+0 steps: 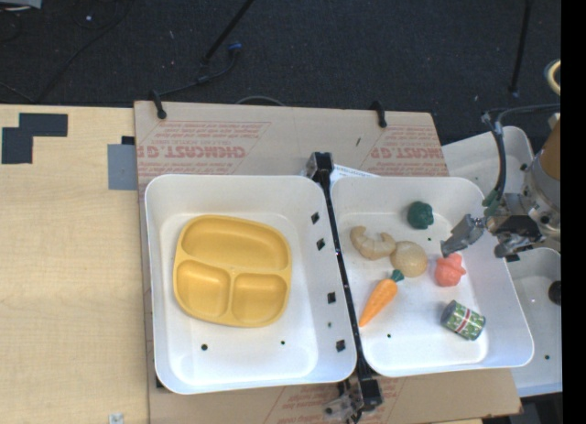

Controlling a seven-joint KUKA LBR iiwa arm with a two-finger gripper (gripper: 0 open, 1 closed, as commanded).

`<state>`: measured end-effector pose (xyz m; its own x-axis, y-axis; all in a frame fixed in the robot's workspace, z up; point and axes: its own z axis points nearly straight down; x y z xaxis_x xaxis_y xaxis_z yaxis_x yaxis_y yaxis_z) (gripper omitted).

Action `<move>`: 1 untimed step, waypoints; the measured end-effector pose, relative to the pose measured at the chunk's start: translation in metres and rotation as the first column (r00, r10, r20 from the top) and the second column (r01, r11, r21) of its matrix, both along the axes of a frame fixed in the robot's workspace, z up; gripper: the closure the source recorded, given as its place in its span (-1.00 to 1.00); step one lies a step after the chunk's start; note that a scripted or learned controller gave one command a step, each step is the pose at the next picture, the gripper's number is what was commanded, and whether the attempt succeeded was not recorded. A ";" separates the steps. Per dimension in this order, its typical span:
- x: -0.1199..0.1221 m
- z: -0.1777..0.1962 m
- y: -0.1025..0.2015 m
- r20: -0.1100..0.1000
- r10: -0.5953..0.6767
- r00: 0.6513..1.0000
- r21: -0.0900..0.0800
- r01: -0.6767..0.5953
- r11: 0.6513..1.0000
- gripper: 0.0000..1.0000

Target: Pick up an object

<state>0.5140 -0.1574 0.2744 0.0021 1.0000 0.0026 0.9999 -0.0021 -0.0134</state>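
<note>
A wooden bench (64, 276) carries two shallow white plastic bins side by side; the left bin (233, 191) holds a yellow three-compartment plastic tray (233, 269). The right bin (403, 195) holds a beige peanut-shaped toy (385, 248), an orange toy carrot (378, 300), a pink strawberry-like toy (449, 271), a green-labelled small can (463, 320) and a dark green ball (420, 214). The grey two-finger gripper (483, 236) hovers at that bin's right side just above the pink toy, its fingers spread apart with nothing between them.

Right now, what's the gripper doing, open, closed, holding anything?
Gripper: open, holding nothing, hovering just above the pink toy in the right bin.
</note>
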 end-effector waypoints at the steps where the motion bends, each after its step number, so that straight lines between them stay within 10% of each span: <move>1: 0.002 0.006 0.000 0.010 0.002 1.000 -0.002 -0.002 1.000 -1.00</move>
<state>0.5159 -0.1573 0.2799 -0.0003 1.0000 0.0009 1.0000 0.0003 -0.0033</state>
